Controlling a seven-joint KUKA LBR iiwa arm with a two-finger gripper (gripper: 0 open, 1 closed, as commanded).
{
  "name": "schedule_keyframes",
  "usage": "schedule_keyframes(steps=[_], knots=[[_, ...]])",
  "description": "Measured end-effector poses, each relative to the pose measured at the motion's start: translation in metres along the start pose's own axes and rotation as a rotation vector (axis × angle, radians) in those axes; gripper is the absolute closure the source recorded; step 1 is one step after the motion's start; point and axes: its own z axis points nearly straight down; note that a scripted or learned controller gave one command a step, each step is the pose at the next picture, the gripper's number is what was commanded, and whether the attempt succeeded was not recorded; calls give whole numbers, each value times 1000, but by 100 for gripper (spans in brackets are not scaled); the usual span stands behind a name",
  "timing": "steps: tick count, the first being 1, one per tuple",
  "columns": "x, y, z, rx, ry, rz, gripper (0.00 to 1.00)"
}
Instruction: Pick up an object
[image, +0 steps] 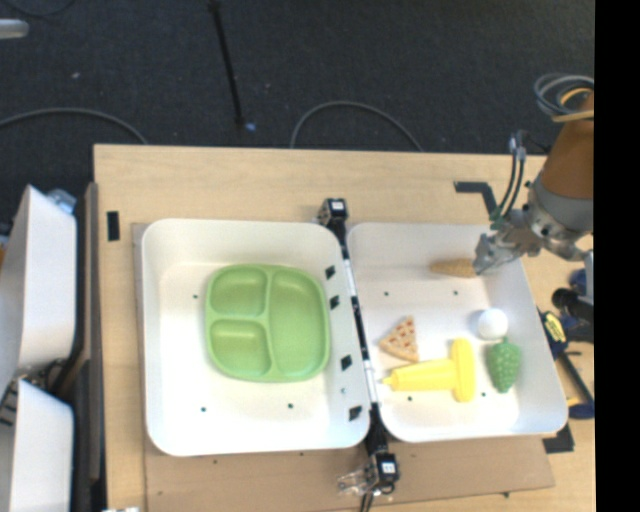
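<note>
At the right bin's (520, 400) far corner, the tool (492, 250) hangs just beside a tan stick-like piece (452, 267); whether its grip is open cannot be told. The white ball (491, 323) lies nearer the camera.

A green divided plate (267, 322) is lying in the left bin (160, 400), both bins sitting side by side on the wooden tabletop (230, 180).
</note>
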Motion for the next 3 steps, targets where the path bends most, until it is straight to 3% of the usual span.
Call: schedule_keyframes(steps=[1, 3], knots=[[-2, 2, -54, 1, 0, -7, 100], [97, 23, -58, 7, 3, -11, 100]])
